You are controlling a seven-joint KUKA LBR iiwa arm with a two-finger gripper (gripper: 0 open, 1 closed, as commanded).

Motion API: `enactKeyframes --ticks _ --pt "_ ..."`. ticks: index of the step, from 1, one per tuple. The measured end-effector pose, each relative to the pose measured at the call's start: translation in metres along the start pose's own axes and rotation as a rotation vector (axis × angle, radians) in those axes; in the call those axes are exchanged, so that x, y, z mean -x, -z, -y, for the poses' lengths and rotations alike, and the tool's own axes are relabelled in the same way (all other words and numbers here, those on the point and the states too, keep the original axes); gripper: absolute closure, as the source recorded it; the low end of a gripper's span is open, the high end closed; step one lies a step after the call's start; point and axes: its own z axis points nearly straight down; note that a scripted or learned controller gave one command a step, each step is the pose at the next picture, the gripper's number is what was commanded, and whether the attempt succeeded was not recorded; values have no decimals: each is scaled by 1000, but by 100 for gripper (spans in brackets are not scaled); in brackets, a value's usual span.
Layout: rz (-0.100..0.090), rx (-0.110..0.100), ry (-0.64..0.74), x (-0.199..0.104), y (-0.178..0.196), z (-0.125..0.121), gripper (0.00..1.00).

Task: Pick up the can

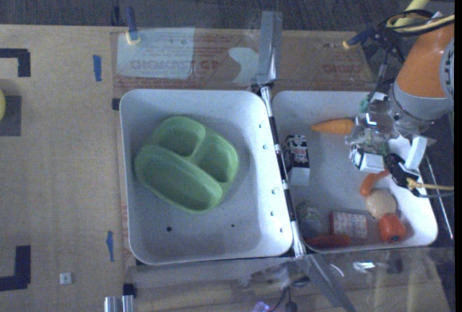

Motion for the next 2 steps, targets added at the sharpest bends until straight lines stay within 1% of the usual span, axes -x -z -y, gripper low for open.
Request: enactKeyframes --ticks 1,2 --pt "-3 4 3 -3 2 -1 0" --pt "-2 3 2 -2 11 -1 100"
